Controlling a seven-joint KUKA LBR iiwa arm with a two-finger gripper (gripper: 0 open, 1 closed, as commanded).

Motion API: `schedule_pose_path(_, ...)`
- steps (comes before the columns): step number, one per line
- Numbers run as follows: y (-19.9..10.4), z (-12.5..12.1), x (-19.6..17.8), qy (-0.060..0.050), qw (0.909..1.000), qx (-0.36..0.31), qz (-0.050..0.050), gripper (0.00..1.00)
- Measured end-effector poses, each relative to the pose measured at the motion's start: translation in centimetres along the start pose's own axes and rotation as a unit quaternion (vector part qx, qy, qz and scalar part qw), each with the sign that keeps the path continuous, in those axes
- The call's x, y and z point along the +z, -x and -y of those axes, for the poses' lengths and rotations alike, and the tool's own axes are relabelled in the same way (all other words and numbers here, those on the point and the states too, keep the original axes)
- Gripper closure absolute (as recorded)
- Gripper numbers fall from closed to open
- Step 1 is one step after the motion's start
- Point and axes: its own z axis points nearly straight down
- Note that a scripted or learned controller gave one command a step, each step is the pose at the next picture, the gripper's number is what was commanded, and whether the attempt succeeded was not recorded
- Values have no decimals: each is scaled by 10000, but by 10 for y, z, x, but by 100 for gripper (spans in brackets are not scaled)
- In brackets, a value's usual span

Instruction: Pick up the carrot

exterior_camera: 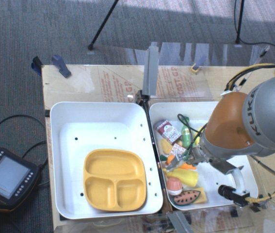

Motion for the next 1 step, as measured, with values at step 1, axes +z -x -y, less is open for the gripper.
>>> schedule_pose_path(1, 0, -2, -10, 17, 10000, 27, -11, 100)
